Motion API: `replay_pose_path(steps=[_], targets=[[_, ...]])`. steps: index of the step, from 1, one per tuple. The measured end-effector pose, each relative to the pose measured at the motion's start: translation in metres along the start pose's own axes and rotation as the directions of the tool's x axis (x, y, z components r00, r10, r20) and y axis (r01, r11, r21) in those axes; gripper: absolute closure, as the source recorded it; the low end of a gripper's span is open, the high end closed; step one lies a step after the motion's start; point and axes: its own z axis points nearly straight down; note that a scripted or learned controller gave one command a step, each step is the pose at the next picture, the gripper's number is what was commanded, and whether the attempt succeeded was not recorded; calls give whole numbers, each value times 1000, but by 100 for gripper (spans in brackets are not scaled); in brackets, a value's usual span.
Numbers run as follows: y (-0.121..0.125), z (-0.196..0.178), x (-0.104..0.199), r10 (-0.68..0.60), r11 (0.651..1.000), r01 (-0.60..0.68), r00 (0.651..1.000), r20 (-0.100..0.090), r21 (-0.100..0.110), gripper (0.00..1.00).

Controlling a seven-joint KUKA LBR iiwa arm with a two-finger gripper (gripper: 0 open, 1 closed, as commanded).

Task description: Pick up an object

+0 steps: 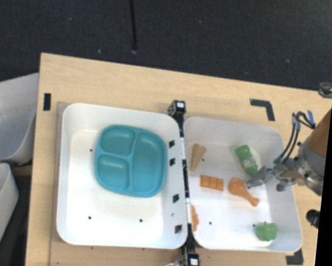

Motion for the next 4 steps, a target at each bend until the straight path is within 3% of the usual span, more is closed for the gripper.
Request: replay_pose_path(steps=[1,2,4], targets=[[1,43,2,4,1000,-4,1000,0,0,0],[2,29,1,6,1000,-6,1000,2,-6,100],[11,-96,-1,-6,1000,6,1000,2,-9,100]])
